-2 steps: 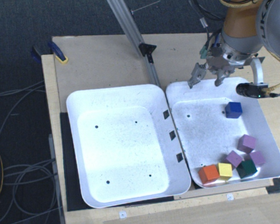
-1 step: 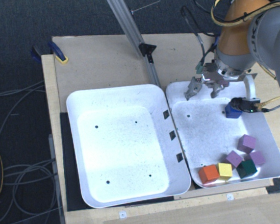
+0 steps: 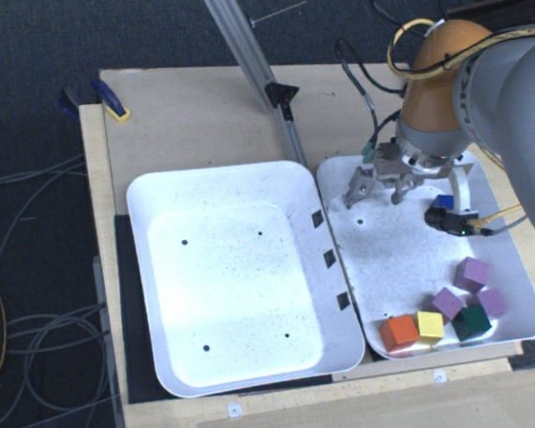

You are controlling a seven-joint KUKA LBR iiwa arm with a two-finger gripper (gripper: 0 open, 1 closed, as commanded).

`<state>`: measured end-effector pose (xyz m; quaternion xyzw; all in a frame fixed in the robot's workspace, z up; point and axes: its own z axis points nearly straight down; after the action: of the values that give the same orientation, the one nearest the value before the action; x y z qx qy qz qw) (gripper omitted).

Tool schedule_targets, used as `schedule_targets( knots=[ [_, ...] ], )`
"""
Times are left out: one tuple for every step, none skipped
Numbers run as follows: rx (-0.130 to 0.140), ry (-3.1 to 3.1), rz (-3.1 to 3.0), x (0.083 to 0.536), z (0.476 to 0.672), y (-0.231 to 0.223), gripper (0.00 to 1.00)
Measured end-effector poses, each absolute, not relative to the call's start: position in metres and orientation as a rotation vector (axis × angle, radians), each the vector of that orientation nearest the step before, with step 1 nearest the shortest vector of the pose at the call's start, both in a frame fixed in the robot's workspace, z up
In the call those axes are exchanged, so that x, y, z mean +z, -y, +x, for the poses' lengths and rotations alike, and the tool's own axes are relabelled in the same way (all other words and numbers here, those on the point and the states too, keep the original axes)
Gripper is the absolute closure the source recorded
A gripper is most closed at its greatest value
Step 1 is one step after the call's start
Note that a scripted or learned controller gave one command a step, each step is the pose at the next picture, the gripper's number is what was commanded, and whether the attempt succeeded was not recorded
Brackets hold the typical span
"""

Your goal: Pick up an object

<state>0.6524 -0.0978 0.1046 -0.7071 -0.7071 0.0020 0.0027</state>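
Camera view shows the arm (image 3: 480,75) reaching in over the far part of the right bin (image 3: 374,245), with the pincer (image 3: 378,191) hanging above bare white floor near the bin's far-left corner. Its two fingers stand spread apart, and nothing is between them. The things to pick lie well apart from it, gathered in the near-right corner of the same bin: an orange block (image 3: 400,331), a yellow block (image 3: 431,324), a green block (image 3: 470,323) and three purple blocks (image 3: 472,273). The left bin (image 3: 153,200) sits beside it on the bench (image 3: 192,112).

The step seems to be the approach, before any grasp. The next move probably calls for travelling toward the near corner, choosing one block, and descending with the fingers on both sides of it. The blocks touch each other, so a crowded one may be hard to take.
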Motion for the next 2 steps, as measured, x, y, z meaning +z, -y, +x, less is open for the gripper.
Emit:
schedule_targets(
  knots=[
    [-0.004, 2.223, -2.222, 0.12, 0.655, 0.097, 1.0],
    [-0.009, 2.228, -2.223, 0.182, 0.657, 0.089, 1.0]
  ],
)
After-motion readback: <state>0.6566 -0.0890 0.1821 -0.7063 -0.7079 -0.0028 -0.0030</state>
